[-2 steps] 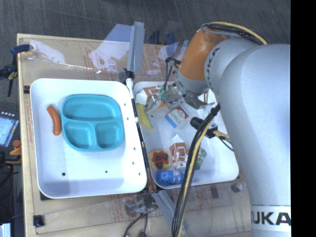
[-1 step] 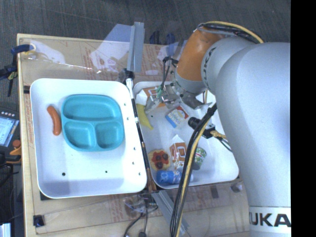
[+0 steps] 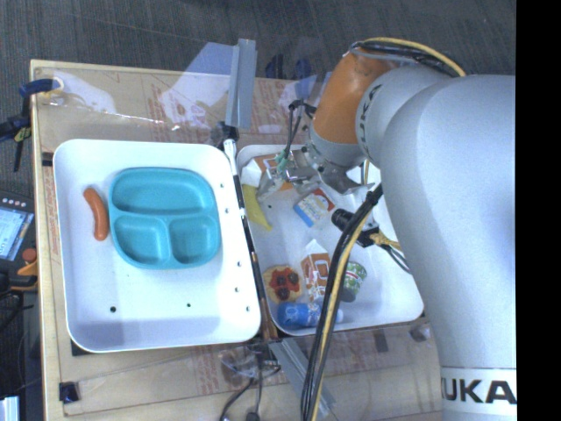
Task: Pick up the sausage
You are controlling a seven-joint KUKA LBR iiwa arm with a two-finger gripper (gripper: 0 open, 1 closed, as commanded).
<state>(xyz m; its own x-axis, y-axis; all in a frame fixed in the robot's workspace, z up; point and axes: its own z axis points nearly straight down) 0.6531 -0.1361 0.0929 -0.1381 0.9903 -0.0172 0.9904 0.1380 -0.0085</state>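
Note:
The sausage [image 3: 96, 213], orange-red and short, lies in the left bin [image 3: 140, 323] near its left wall, just beside the left edge of a blue divided plate [image 3: 165, 215]. It touches nothing else. My gripper [image 3: 280, 172] hangs over the top left corner of the right bin [image 3: 399, 301], below the orange band of the wrist [image 3: 344, 103]. It is a bin's width away from the sausage, and the arm's bulk hides much of the right bin.
The right bin holds a yellow banana-like piece [image 3: 255, 207], a small packet [image 3: 314, 207], a red-topped item [image 3: 282, 281], a blue can [image 3: 296, 315] and a green-and-white cup [image 3: 348, 280]. A black cable [image 3: 337, 253] hangs across this bin. A divider ridge [image 3: 245, 235] separates the bins.

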